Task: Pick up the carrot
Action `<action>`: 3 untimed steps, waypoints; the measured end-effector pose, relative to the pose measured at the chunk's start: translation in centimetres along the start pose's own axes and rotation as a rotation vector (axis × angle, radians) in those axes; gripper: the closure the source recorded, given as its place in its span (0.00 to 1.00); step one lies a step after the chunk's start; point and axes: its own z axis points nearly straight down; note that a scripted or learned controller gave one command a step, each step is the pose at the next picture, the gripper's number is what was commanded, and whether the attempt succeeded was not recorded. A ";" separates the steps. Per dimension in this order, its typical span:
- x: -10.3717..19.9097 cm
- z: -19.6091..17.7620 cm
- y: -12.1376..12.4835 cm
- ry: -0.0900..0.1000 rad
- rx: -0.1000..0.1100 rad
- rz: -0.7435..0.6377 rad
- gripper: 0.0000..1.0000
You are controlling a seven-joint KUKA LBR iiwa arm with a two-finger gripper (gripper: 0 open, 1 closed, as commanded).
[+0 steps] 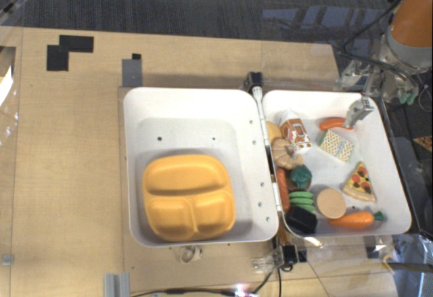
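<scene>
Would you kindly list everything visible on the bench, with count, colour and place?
tray: 1, yellow, left bin
carrot: 1, orange with green top, right bin, near edge
pizza slice: 1, yellow and red, right bin, right side
round disc: 1, tan, beside carrot
carton: 1, brown and white, right bin, left part
checked block: 1, pale, right bin centre
bins: 2, white, side by side
gripper: 1, grey, over right bin's far right corner
</scene>
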 end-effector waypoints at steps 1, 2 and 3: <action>8.5 -0.7 7.9 -0.001 -0.003 0.103 0.00; 12.5 5.0 13.1 0.005 -0.003 0.221 0.00; 14.6 4.9 24.5 0.005 -0.007 0.301 0.00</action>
